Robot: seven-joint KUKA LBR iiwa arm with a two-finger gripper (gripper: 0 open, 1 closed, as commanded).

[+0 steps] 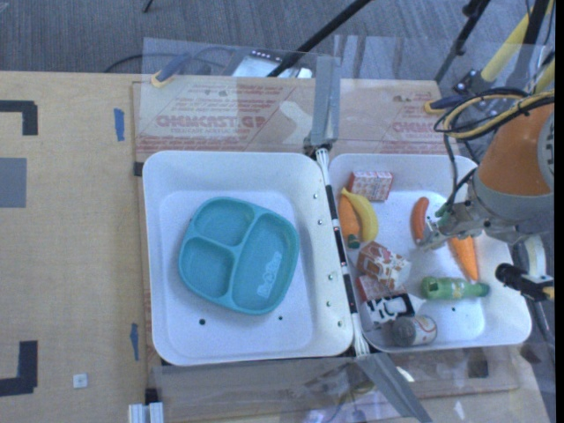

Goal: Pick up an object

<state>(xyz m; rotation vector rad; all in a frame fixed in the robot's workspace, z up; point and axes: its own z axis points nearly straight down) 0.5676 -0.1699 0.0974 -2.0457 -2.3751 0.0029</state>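
We see the arm (520,161) cut off at the right edge, its grey and orange bulk covering the far corner of the right bin (493,329). The gripper (438,230) sits low among the objects, but its tips are small and blurred against the white floor, so we cannot tell how it stands or whether anything is caught in it. It lies between a small orange piece (419,219) and a carrot (464,256), very near both; contact is unclear. Also in this bin we make out a banana (363,214), a small red and white box (370,184), a crumpled packet (381,265), a green bottle (453,287) lying flat, a black and white card (388,307) and what may be a can (413,330) on its side. The left bin (167,329) holds a teal divided plate (238,255). Both bins rest on a cardboard-covered bench (70,236) marked with black and blue tape; grey carpet, tripod legs and cables lie beyond.
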